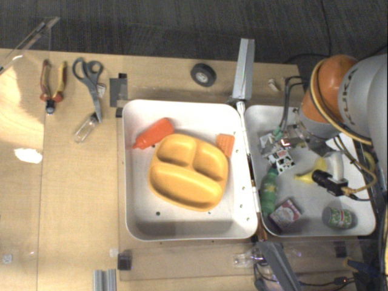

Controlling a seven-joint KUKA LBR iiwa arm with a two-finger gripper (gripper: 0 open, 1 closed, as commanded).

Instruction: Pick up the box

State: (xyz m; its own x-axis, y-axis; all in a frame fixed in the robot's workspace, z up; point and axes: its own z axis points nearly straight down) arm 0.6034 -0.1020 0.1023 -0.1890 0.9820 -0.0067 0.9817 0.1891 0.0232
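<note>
- Two white bins are set side by side on the worktop. The left bin is largely taken up by a yellow divided tray, with an orange carrot-shaped piece at its upper left and a smaller orange piece at its upper right.
- The box, small and printed in white, red and black, is judged to lie in the upper left part of the right bin, near the wall shared with the other bin. The print is too small to be read, so this identification is possibly mistaken.
- Below the box in the frame a green bottle is laid, and lower still a purplish packet. A green-labelled can is set at the lower right and a yellow item near the middle.
- The things are loosely strewn, as would be expected of a bin filled for grasp trials, so the box is crowded on its lower side.
- The arm is seen reaching in from the right of the frame, bent over the right bin, with its orange band uppermost and the wrist directed down and to the left.
- The pincer is placed at the box's upper edge, over or against it. Whether it is released or clenched cannot be told, so no grasp can be asserted.
</note>
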